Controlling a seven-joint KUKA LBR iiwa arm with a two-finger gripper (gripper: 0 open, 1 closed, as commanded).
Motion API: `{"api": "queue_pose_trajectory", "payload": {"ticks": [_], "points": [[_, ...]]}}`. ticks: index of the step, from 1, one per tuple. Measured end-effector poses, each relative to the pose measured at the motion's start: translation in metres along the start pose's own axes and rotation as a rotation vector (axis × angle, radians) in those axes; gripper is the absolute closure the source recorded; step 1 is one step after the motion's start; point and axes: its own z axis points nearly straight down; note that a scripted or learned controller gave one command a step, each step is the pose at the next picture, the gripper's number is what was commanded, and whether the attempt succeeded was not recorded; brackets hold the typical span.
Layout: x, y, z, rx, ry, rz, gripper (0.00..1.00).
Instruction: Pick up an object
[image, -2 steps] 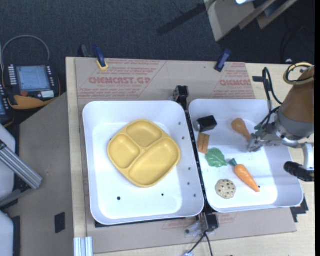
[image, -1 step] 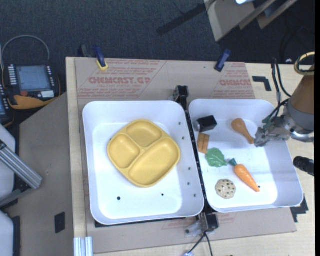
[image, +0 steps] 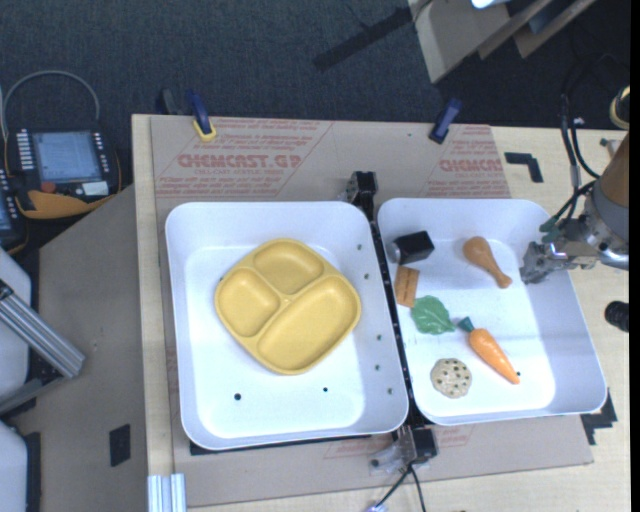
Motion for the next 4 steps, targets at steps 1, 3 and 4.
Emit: {"api": "queue_pose_trajectory", "payload": {"ticks": [1, 3, 4], "points": [[0.0, 0.001, -0.017, -0.001, 0.0, 0.0, 1.0], [0.11, 0.015, -0.012, 0.003, 0.002, -0.003, 1.0], [0.167, 0.026, -0.009, 0.002, 0.002, -0.002, 1.0]]}}
